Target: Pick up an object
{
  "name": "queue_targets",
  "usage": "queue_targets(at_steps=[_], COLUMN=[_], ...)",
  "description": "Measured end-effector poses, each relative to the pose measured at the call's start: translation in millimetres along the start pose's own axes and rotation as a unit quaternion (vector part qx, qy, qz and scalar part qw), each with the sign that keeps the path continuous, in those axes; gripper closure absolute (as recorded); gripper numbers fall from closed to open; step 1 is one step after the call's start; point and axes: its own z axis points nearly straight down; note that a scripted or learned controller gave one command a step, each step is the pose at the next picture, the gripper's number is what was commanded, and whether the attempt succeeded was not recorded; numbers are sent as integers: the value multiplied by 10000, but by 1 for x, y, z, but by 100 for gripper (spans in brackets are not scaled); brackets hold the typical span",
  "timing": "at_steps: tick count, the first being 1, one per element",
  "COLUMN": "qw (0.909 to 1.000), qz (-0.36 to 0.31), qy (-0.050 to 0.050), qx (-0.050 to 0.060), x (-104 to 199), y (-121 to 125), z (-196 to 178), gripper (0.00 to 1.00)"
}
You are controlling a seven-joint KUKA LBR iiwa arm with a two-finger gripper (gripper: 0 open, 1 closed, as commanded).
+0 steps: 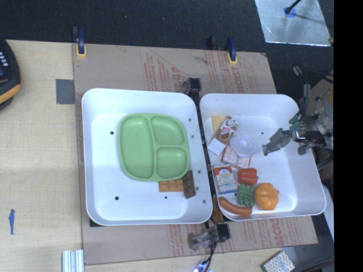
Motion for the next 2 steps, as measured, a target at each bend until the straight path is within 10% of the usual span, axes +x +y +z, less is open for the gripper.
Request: queue_targets(at_steps=[1,2], qw=[10000,10000], qz=[-9,-6], qy=[18,16], qx=[71,12], x=[11,10], y=[-5,28], z=[149,197], gripper=[0,0])
